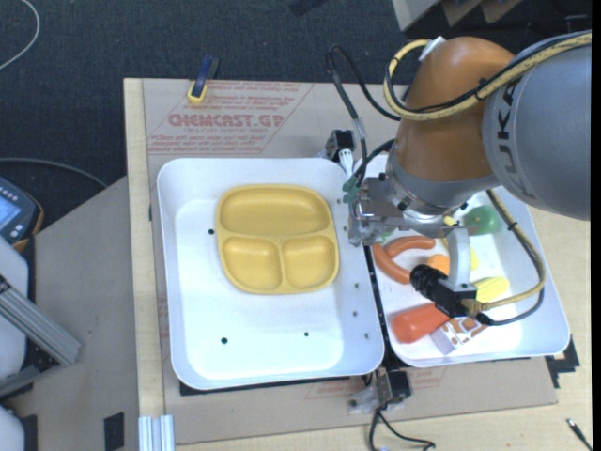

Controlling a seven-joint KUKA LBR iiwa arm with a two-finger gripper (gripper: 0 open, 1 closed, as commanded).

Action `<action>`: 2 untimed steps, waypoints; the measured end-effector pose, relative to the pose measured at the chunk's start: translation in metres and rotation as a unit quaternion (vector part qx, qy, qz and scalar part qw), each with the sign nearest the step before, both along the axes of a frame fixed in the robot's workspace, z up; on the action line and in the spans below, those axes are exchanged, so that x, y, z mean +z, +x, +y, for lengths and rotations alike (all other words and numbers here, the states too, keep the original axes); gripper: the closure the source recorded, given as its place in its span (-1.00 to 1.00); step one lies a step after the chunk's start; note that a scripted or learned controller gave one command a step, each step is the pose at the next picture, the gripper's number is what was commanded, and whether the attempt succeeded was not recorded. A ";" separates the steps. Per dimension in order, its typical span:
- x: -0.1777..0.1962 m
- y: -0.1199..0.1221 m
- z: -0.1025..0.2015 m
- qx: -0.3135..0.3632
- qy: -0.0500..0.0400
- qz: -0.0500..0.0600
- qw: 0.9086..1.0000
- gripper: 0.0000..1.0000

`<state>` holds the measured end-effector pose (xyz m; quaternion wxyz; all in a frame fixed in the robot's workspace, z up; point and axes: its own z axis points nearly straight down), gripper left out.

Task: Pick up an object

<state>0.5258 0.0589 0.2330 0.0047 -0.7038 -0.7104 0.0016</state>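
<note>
My gripper [361, 222] hangs under the orange wrist band, low over the left edge of the right bin [554, 322], close to the rim between the two bins. Just to its right lies a curved orange piece [406, 249], partly under the wrist. An orange carrot-shaped piece [416, 323] lies near the bin's front. A green piece [485, 220] peeks out behind the arm. The arm hides much of this bin.
The left bin [188, 280] holds a yellow three-compartment plate [278, 238] in its back half. A yellow block [492, 288] lies at the right bin's middle right. A small white and orange item [457, 337] sits by the carrot-shaped piece.
</note>
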 end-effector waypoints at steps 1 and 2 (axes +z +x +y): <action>0.136 -0.011 -0.036 -0.006 -0.002 -0.013 1.000 1.00; 0.157 -0.022 -0.007 -0.003 -0.002 -0.008 1.000 1.00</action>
